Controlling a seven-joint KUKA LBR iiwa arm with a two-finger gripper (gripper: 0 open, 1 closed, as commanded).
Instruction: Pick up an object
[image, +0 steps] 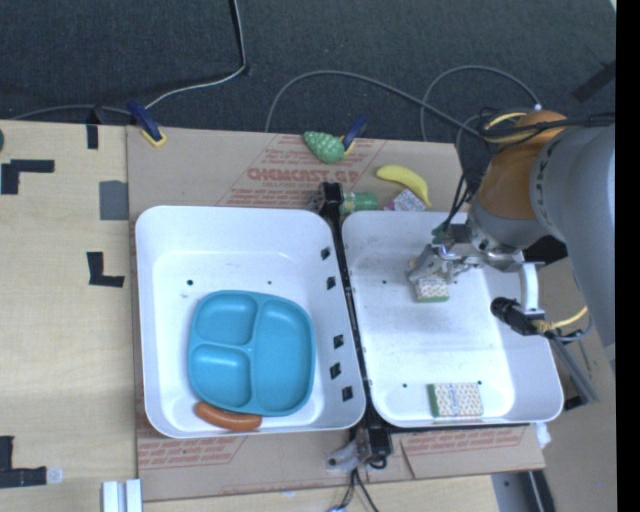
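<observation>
sitting in the bins: two sponges (433, 289) (457, 400), one plate (251, 352), one sausage (228, 417).

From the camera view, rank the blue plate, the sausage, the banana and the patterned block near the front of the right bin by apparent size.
Largest to smallest, as they look:
1. blue plate, by far
2. sausage
3-4. banana and patterned block: they look too alike to rank, and the banana lies farther from the camera.

I count two shallow white plastic bins (160, 240). One blue three-compartment plate (250, 350), one orange sausage (228, 417), two small speckled rectangular blocks (432, 289), one yellow banana (404, 181), and one green knobbly toy (323, 145) beyond the gripper (436, 262).
</observation>
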